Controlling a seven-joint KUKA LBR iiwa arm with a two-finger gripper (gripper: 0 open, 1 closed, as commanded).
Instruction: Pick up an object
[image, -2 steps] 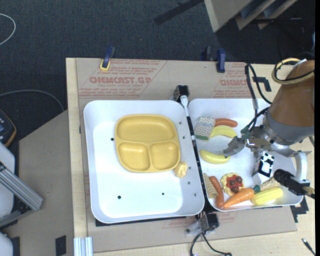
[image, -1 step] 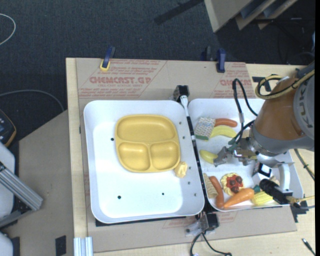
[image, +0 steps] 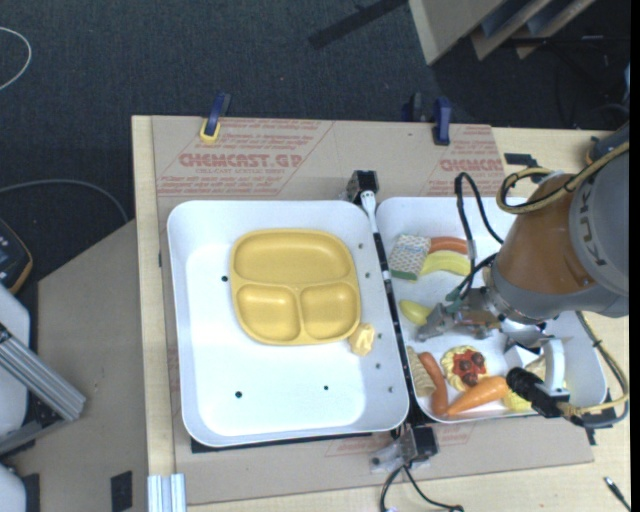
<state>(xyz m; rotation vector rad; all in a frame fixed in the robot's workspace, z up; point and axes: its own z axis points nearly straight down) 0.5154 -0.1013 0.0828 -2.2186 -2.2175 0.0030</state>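
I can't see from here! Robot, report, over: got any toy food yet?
Gripper low in right bin, fingers unclear. Nothing seen held. Carrot, pizza slice close by. Yellow tray in left bin.

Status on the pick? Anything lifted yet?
Done: the arm has reached into the right bin, gripper low among the toy food. In hand: nothing visibly held. Left: grasp and lift; the carrot, the banana and the sponge lie in the bin.

Robotics lab: plywood desk (image: 300, 160) w/ clamps (image: 212, 118), two white bins (image: 200, 330), loose cables (image: 60, 190) on dark carpet, aluminium framing (image: 35, 375).
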